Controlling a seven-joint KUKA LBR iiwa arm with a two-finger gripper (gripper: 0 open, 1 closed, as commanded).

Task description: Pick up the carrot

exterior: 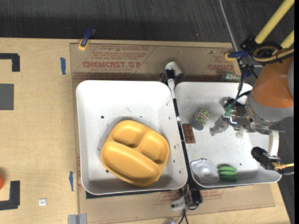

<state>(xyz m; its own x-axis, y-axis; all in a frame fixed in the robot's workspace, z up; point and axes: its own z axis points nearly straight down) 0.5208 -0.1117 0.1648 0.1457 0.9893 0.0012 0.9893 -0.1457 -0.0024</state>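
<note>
Pickup not yet done: gripper [223,124] hangs low in right bin [243,94] near can [202,118], jaws' spread impossible to tell, nothing visibly held; carrot unconfirmed, likeliest an orange scrap [1,181] at tabletop's far left edge.
</note>
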